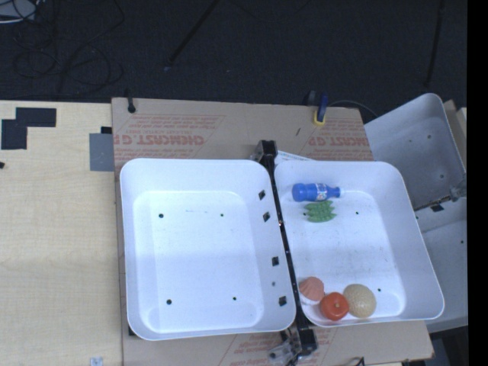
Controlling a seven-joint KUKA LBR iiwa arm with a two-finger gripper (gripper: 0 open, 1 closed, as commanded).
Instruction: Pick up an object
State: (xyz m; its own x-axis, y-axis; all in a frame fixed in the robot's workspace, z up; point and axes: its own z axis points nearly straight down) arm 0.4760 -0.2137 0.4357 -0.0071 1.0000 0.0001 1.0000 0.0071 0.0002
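- Step in hand: the very start; nothing is lifted and every object lies loose in the right bin [418, 239], so a target has yet to be chosen
- Pincer: I cannot tell whether it is open, closed or gripping anything
- Candidates at the right bin's far end: a blue bottle [315, 192] lying on its side, and a green toy [321, 212] just beside it, toward the bin's middle
- Candidates in the right bin's near corner, against the wall shared with the left bin [198, 258]: a pink piece [310, 287], a red ball [334, 306] and a tan ball [360, 300], packed close and seemingly touching
- Next move, as I judge it: come down over the right bin with jaws spread; the bottle looks the easier pick, since it has bare floor along both long sides, and the jaws should close across its narrow body
- The near-corner trio is riskier: the bin's sloping wall and the crowded neighbours leave little room for a jaw
- Hard to make out: what the green toy is, and whether the pink piece is a shell or a slice of something
- The right bin's near rim partly cuts across the red ball's lower edge
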